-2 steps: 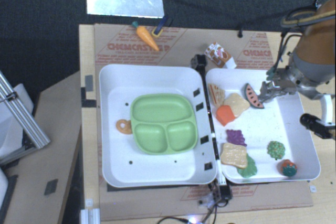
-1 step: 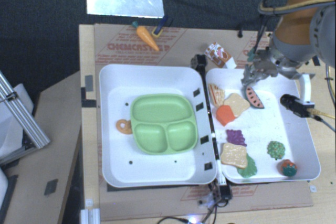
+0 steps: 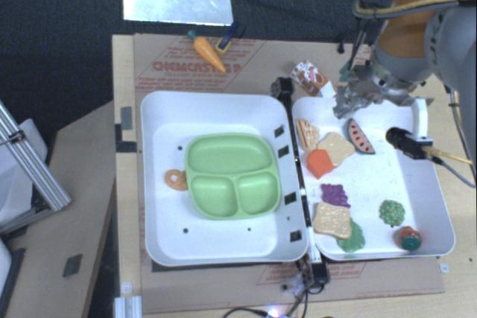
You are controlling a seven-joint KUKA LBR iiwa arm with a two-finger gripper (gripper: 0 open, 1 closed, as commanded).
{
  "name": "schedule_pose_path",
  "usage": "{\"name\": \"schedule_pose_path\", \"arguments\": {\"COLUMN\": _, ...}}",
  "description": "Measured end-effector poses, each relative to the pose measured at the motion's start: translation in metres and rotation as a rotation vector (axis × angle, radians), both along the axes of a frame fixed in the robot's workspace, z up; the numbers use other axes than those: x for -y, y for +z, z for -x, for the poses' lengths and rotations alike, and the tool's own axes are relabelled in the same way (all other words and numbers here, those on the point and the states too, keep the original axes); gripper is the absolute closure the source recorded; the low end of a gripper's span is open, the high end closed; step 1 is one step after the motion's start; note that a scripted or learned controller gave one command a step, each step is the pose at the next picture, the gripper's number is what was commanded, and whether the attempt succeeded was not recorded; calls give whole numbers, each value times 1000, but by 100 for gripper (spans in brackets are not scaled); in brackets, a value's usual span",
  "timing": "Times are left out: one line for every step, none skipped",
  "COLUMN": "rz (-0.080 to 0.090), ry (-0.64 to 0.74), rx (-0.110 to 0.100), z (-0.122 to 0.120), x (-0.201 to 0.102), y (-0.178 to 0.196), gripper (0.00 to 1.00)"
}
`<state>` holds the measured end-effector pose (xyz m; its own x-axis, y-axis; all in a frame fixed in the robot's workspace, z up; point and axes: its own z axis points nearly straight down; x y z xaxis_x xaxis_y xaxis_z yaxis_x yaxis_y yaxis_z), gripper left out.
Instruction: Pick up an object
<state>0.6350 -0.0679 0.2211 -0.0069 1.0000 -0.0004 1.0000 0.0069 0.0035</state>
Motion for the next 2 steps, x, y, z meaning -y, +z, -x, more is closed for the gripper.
{"name": "schedule_pose_path", "arguments": {"rz": 1, "ry": -1, "rx": 0, "z": -7, "x": 5, "y": -6, "gripper": 100}}
{"name": "schedule_pose_path", "arguments": {"rz": 0, "ry": 0, "rx": 0, "z": -13, "x": 3, "y": 9, "gripper": 100}}
